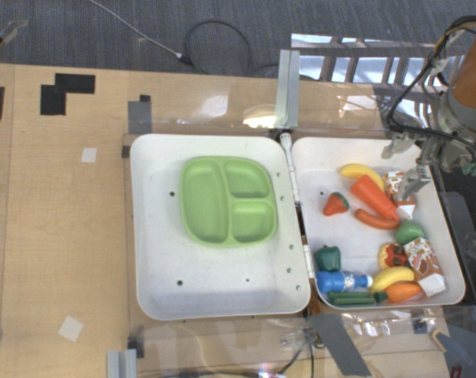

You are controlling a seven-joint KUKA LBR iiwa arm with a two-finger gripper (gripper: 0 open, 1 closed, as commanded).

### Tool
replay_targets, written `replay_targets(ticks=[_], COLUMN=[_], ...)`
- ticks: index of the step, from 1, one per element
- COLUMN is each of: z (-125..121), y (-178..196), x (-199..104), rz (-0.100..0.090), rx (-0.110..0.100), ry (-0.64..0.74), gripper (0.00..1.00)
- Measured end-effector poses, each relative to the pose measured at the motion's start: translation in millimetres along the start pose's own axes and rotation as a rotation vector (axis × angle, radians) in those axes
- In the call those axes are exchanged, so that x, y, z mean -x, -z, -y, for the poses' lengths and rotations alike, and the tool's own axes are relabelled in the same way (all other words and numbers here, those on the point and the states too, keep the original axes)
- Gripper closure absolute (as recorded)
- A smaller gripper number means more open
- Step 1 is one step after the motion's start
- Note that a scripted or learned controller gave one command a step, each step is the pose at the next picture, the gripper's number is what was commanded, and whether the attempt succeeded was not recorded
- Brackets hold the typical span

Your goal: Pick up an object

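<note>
In the camera view the pincer (pixel 407 164) is hanging over the far right part of the right bin (pixel 317 160), its two fingers standing apart with nothing between them; the carrot (pixel 373 195) is lying just to its left and a little nearer, touching the sausage (pixel 376 220). The carrot's long axis is running from far-left to near-right, so I judge a short move leftward and down is what the grasp is calling for; the green plate (pixel 226 199) is sitting well apart in the left bin (pixel 155 235).

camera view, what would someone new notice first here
The green divided plate lying alone in the left bin stands out most. Next is the heap of bright toy food in the right bin: a carrot, a banana, a strawberry and a blue bottle among it. The gripper hangs over that bin's far right edge.
</note>
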State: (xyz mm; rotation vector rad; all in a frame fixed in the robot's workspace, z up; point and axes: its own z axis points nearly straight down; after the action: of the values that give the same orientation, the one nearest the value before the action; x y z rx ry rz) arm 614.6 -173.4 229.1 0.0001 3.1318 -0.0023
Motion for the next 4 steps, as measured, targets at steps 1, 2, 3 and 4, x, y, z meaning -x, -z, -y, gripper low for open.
replay_targets(ticks=[1,2,3,4], z=[-61,-91,-92,-69], y=[-132,-140,-125,38], x=[1,-10,-5,23], rz=[-0.015,0.004,0.019,0.014], rx=[0.006,0.001,0.000,-0.003], ry=[-0.017,0.000,0.007,0.163], gripper=[0.00,0.00,1.00,1.00])
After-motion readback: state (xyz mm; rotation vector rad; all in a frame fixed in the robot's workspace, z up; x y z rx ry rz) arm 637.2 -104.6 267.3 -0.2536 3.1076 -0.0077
